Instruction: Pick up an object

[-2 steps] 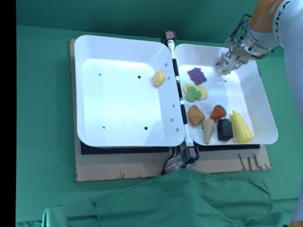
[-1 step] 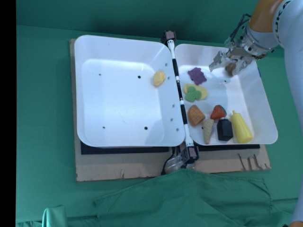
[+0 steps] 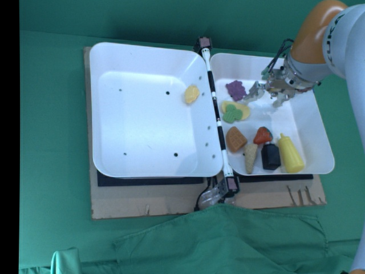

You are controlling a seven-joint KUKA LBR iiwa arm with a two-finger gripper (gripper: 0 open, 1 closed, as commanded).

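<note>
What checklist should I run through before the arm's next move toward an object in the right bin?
1. Gripper over the right bin: ok.
2. Fingers apart: ok.
3. Nothing between the fingers yet: ok.
4. Nearest target, the purple grapes, lies apart from the green clover piece: ok.
5. Gripper lined up over the grapes: not ok, it sits to their right.
6. Height above the bin floor: cannot tell.

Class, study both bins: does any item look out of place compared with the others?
Yes. One yellow piece lies alone in the left bin, near its right wall, while every other toy food sits clustered in the right bin. Nothing looks spilled or broken.
</note>
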